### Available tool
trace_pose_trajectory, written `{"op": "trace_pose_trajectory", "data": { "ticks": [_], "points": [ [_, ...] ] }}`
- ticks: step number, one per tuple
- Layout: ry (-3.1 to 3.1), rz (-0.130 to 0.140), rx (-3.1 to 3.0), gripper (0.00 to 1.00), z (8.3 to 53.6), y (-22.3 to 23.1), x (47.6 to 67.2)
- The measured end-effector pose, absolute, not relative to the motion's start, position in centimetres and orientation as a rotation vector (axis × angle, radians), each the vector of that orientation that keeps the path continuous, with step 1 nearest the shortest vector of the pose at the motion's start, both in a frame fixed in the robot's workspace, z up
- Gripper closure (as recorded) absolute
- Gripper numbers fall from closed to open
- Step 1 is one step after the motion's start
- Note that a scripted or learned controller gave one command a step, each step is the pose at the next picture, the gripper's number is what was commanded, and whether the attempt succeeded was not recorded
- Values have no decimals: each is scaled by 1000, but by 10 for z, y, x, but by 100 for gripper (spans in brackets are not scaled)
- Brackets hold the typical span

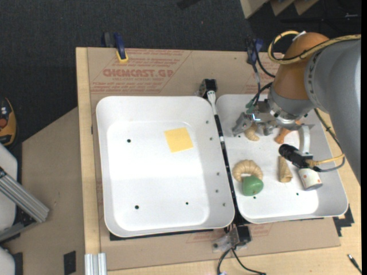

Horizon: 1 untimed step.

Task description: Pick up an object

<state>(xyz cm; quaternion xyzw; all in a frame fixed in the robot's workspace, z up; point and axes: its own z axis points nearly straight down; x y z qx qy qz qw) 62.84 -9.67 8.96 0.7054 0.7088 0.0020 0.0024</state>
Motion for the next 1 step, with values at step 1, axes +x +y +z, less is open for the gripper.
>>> {"op": "trace_pose_trajectory", "data": {
  "ticks": [1],
  "points": [
    [2218, 2, 2218, 0, 85, -120, 646]
  ]
}}
